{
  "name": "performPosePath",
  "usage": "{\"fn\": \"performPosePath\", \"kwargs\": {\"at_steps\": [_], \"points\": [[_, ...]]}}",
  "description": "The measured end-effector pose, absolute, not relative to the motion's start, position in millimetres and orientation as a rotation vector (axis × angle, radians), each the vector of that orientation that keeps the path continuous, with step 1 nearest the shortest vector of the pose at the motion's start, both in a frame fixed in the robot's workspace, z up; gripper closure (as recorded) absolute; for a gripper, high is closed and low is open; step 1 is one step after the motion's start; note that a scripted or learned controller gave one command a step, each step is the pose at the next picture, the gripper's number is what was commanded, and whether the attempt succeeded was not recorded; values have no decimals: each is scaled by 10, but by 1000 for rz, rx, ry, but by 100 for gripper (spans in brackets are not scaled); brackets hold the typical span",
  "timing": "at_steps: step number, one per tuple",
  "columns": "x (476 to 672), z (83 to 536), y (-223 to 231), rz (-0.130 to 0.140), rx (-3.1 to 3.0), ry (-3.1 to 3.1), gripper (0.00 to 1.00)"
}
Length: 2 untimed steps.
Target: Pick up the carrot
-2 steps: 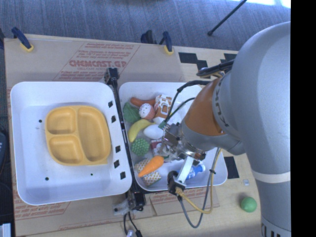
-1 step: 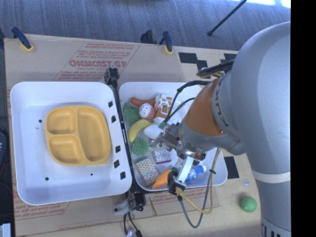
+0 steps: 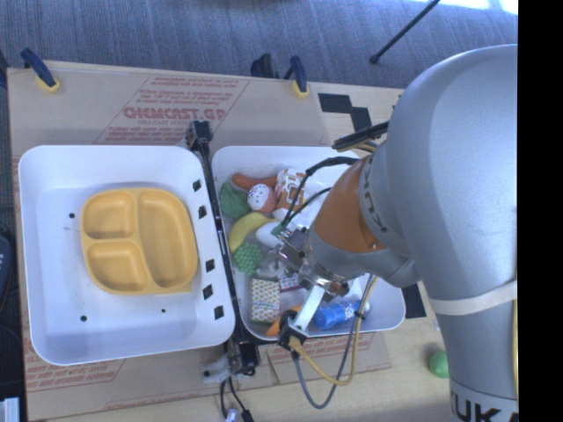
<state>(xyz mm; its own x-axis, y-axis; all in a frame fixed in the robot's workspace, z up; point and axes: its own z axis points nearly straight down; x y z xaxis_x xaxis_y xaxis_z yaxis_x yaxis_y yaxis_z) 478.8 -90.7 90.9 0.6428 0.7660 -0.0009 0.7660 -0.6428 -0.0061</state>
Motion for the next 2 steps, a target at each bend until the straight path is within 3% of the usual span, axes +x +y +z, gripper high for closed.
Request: {"fn": "performPosePath", "kwargs": {"at_steps": [1,2], "points": [[5451,1914,-776,2,-2633,-1707,0],[6110,1404,-904,5,-2590,-1770,0]]}}
